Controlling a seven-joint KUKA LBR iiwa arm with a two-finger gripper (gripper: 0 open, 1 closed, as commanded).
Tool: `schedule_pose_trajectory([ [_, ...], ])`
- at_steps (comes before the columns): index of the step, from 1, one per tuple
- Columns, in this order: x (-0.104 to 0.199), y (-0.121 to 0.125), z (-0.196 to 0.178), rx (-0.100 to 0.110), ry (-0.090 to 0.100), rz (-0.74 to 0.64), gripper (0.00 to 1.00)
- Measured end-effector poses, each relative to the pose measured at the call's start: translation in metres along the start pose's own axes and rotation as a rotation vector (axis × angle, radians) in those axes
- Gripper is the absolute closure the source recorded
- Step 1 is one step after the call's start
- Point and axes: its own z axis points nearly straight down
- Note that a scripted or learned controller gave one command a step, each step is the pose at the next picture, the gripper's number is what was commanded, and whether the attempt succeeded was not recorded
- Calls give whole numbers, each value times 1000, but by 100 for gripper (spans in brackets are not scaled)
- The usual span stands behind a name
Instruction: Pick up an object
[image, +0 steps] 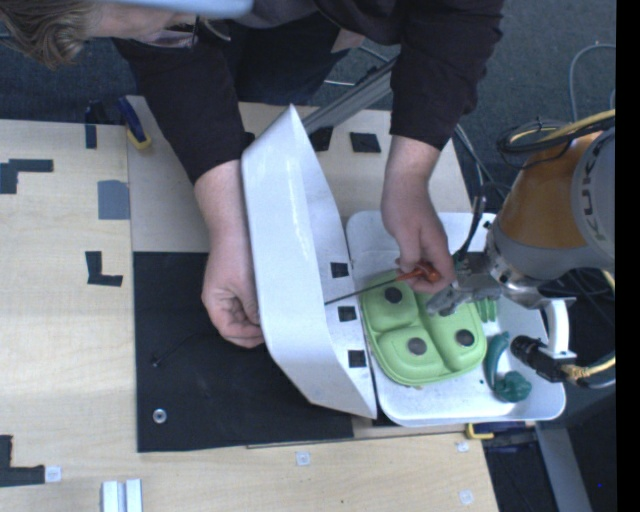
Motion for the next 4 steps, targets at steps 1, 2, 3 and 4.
schedule_pose_trajectory([
  [1, 48, -10, 3, 1, 0, -1, 100],
  [2, 92, -15, -7, -1, 0, -1, 100],
  [3, 152, -14, -17, 0, 0, -1, 100],
  [4, 200, -22, -13, 1, 0, -1, 100],
])
